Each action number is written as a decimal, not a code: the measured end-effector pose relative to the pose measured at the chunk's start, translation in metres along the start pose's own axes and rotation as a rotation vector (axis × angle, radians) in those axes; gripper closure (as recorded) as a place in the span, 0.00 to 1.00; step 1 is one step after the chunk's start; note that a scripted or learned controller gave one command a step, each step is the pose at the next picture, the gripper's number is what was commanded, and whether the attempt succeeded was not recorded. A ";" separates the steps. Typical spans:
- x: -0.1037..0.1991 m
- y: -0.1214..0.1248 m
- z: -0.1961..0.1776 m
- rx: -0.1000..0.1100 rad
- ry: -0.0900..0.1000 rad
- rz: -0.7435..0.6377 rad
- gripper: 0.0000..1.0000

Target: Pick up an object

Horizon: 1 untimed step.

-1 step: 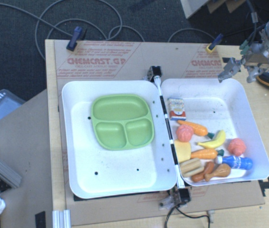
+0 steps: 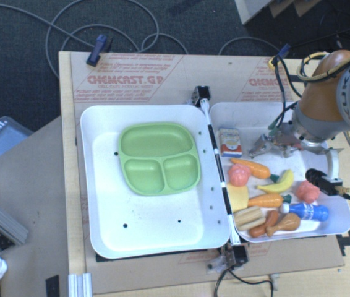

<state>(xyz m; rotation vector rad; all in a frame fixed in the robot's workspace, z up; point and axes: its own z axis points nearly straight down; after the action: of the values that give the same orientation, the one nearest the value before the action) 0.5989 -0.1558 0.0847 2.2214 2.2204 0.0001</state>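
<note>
In the camera view, the gripper (image 2: pixel 273 142) hangs low over the far part of the right bin (image 2: pixel 249 111); whether it is parted or closed, I cannot tell. Just left of it lies a small carton (image 2: pixel 230 142). Nearer are toy foods: a banana (image 2: pixel 278 181), carrots (image 2: pixel 253 167), a blue bottle (image 2: pixel 307 212). A green divided plate (image 2: pixel 159 158) rests in the left bin (image 2: pixel 101 228).
</note>
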 end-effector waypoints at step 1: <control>0.038 -0.053 0.000 0.001 0.001 0.000 0.00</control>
<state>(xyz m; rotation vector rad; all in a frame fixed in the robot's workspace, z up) 0.5454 -0.1182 0.0843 2.2224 2.2216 -0.0004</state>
